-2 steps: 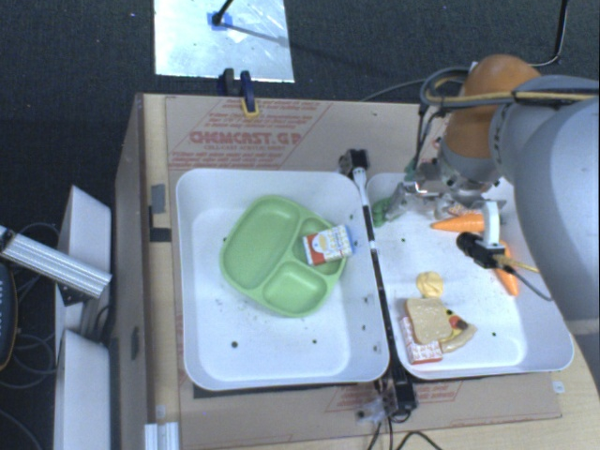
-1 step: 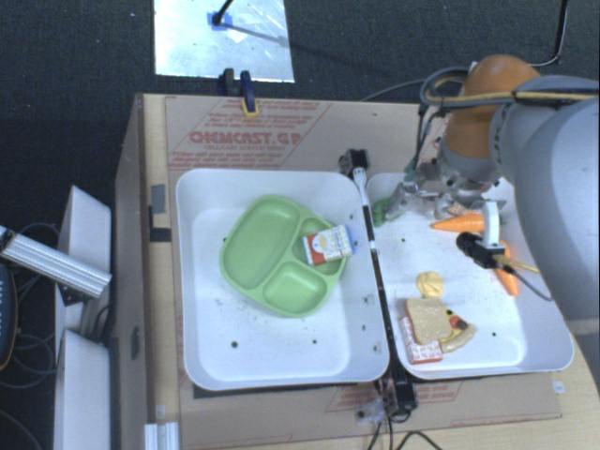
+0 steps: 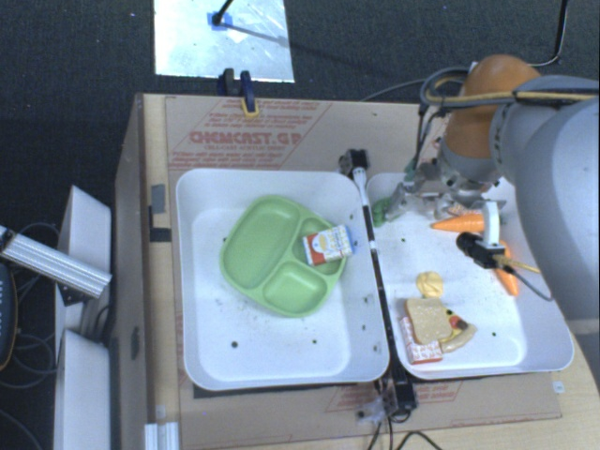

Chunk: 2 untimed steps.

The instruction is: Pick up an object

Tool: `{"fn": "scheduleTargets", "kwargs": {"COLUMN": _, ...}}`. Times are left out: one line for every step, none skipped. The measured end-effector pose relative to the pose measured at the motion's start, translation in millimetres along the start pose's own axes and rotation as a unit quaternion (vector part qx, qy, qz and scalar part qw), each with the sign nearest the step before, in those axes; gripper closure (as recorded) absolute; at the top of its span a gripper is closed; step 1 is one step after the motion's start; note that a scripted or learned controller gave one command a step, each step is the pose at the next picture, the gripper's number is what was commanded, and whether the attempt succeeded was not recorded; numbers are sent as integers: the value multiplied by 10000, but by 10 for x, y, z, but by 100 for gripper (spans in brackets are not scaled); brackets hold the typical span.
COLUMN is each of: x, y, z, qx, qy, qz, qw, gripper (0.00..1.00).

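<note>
Over the right bin [image 3: 539, 345], the hand [image 3: 427, 195] hangs near a carrot [image 3: 459, 222]; its spread cannot be told.

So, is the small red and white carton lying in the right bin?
No, the carton lies on the edge of the green plate in the left bin.
</note>
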<state>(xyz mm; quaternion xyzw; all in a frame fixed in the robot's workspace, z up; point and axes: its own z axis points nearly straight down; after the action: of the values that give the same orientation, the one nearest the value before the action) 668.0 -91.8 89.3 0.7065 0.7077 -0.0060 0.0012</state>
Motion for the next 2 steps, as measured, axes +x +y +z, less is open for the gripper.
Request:
{"fn": "scheduleTargets", "kwargs": {"x": 2, "y": 0, "z": 1, "qx": 0, "qy": -3, "qz": -1, "qw": 10000, "gripper": 0}}
{"fn": "scheduleTargets", "kwargs": {"x": 4, "y": 0, "z": 1, "qx": 0, "qy": -6, "qz": -1, "qw": 10000, "gripper": 0}}
